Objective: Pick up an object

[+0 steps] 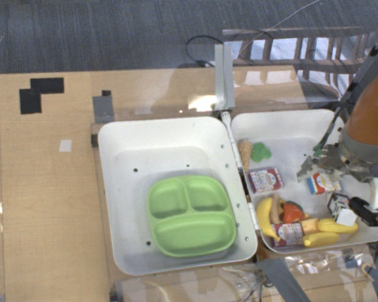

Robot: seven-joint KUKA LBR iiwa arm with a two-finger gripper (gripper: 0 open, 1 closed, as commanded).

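Camera view, smooth green divided plate (192, 214) in left bin (123, 186), hand (316, 162) over right bin's toys, grip unclear

From my feed, the left bin (115, 206) holds a green divided plate (191, 214), and the right bin (285, 122) is crowded with toy food: a banana (266, 218), a tomato (293, 213), a green leafy piece (261, 151) and a small purple carton (265, 180). The arm (370, 121) reaches in from the right, its gripper (312, 166) low over the right bin, just beside a small red and white carton (323, 182). I can't make out how the gripper stands.
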